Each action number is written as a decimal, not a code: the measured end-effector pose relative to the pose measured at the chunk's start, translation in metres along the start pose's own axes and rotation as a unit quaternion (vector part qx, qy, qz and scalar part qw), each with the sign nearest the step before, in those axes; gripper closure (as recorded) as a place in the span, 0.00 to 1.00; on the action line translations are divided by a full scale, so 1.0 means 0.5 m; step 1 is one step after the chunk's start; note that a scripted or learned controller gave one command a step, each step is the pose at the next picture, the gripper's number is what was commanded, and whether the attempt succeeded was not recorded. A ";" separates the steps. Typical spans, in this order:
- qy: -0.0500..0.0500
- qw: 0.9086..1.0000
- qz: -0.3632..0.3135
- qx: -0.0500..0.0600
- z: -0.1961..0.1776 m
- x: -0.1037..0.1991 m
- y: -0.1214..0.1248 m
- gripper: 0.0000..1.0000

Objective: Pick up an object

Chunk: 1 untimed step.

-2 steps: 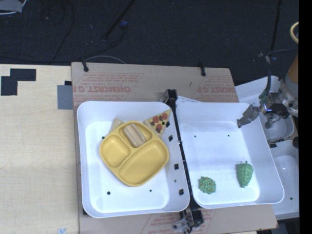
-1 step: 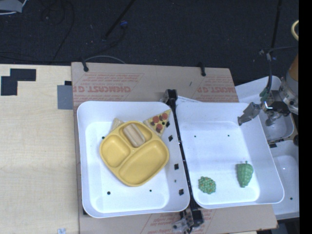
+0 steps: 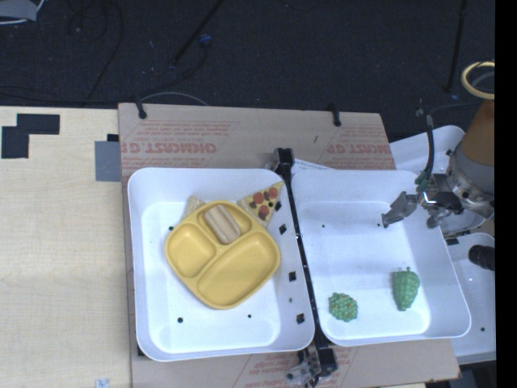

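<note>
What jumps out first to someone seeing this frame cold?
The yellow divided plate dominates the left bin, with a tan bread-like piece in one compartment and a pizza-slice toy at its upper right edge. In the right bin, two small green items lie near the front: a round cluster and a leafy piece. The gripper hangs over that bin's far right side, holding nothing.

So the left bin (image 3: 153, 314) had a divided plate (image 3: 230, 269) in it, with a pizza slice (image 3: 265, 201) just behind. The right bin (image 3: 363, 241) held two bumpy toy fruits (image 3: 342, 306) (image 3: 405, 288) side by side near its front, tool (image 3: 408, 208) over its back right.
</note>
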<state>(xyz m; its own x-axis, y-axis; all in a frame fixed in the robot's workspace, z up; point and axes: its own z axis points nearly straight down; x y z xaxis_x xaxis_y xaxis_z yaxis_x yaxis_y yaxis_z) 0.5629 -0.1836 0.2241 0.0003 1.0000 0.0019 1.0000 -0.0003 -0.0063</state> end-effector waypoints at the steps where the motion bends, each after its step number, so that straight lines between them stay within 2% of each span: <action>1: 0.000 1.000 0.000 0.000 0.088 0.004 -0.007 0.00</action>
<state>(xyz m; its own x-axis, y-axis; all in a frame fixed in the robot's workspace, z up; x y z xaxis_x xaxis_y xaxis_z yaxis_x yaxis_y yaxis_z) 0.5590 -0.1817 0.1803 0.0002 1.0000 0.0023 1.0000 -0.0001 -0.0070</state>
